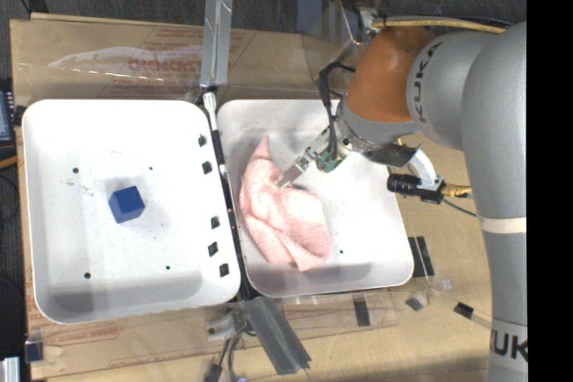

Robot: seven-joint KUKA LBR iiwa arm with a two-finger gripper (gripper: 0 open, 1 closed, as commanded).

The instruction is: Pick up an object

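Two shallow white bins sit side by side on one bench: the left bin [54, 219] fills the left half of the frame and the right bin [376, 228] lies at centre right. One blue cube [127, 203] rests alone on the floor of the left bin, toward its middle. One pink cloth [282, 215] lies crumpled in the right bin, against that bin's left side. One grey arm [488, 103] with an orange band reaches in from the upper right of the frame. Its gripper [288, 176] points down-left, with the tip at the cloth's upper edge. Whether the tool is apart or together, I cannot tell.
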